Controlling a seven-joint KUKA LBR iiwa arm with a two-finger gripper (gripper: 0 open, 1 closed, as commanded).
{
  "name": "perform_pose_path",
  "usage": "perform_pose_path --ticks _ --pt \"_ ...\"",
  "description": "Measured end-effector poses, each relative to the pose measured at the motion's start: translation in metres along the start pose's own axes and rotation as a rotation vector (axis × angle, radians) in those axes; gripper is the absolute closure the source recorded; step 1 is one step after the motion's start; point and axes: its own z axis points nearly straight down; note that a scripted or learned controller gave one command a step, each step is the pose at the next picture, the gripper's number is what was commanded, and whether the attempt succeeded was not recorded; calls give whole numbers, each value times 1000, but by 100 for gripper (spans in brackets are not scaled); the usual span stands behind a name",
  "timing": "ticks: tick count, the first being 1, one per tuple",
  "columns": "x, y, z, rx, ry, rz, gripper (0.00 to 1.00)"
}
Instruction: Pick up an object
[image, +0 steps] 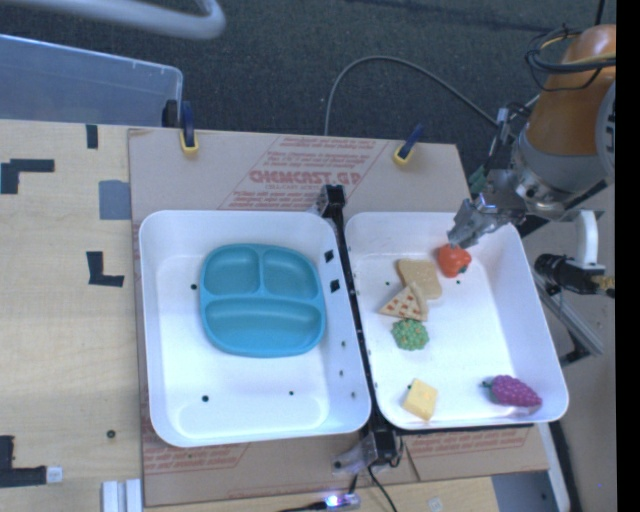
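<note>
Red tomato (453, 261) just below claw (466, 236)

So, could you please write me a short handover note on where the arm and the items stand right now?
Pincer: low over the far edge of the right bin, just above the red tomato. Whether it is open or shut cannot be told, and nothing is seen held.

Right bin: tomato, toast slice, cracker wedge, green broccoli, yellow cheese cube, purple grapes.

Left bin: blue divided plate.

Done: the arm is at the tomato.

Left: grasp and lift; no item is up yet.
</note>
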Motion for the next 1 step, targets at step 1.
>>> perform_pose_path --ticks 1 --pt "42 -12 6 -1 0 0 100"
